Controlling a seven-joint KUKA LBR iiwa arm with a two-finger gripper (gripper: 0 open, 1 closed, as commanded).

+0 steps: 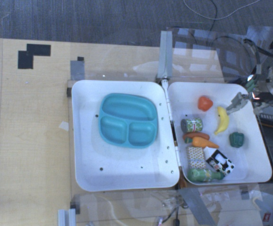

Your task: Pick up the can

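Note:
The can [192,125] lies on its side in the right bin [261,150], near the bin's left wall, and has a green label and silver ends. My gripper [235,103] hangs over the bin's upper right part, just above and right of a yellow banana [222,120]. It is well to the right of the can and apart from it. Nothing shows in its grasp.
Also in the right bin are a red-orange fruit [204,103], a dark green pepper [236,139], a carrot [198,138] just below the can, a patterned packet [196,157], a black-and-white item [220,163] and a green bottle [204,175]. The left bin [84,140] holds a blue divided tray [128,119].

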